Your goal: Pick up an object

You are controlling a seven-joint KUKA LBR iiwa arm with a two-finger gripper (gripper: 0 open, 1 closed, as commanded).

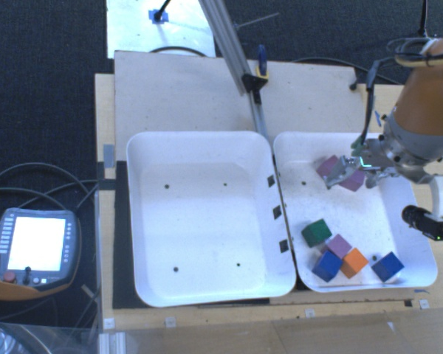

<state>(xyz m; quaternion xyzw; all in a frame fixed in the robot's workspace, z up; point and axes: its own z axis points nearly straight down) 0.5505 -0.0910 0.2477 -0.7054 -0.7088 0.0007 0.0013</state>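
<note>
Two white bins sit on the desk, and in the right bin's (407, 220) far half the pincer (345, 172), grip state unclear, hangs among two mauve blocks (328, 167).

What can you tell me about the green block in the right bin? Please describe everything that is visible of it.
The green block is a small dark green cube of matt look; its material cannot be told. It lies tilted on the floor of the right bin, in the lower half, at the upper left of a cluster of blocks. The light purple block sits just beside its lower right corner; whether they touch is unclear. The end effector is apart from it, higher in the bin.
</note>
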